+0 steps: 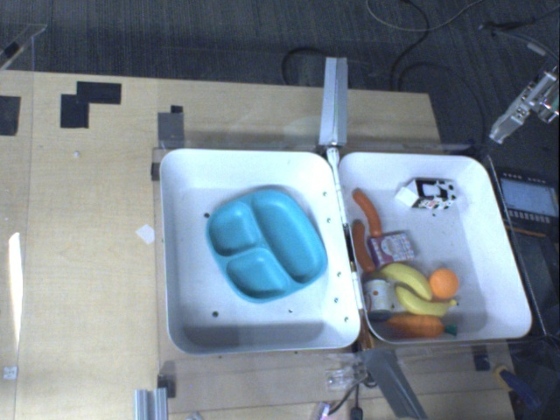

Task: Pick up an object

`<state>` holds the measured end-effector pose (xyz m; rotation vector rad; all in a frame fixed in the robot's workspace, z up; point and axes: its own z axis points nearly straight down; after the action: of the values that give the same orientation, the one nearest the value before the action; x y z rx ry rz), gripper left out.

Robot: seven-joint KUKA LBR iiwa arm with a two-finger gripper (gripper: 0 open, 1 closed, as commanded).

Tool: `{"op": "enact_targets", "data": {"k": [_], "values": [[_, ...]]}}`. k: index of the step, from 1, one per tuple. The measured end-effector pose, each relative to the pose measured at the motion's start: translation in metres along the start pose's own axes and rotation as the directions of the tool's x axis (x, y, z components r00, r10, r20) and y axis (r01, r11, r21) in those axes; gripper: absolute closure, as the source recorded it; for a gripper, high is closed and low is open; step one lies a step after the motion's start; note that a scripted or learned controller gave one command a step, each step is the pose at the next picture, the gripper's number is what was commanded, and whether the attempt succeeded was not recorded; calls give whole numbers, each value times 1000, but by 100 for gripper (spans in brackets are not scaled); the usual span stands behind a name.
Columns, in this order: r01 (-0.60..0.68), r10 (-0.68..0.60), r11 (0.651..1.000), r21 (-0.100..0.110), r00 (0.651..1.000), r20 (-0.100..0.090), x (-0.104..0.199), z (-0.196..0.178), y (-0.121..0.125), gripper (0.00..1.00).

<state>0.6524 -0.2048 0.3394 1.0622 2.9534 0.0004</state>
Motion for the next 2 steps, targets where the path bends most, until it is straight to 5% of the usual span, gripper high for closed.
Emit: {"op": "enact_targets", "data": {"k": [1,2], "values": [[-655,655,756,1,756,2,15,-95,-12,100],[-649,649,761,0,761,5,13,-104,-9,100]]}}
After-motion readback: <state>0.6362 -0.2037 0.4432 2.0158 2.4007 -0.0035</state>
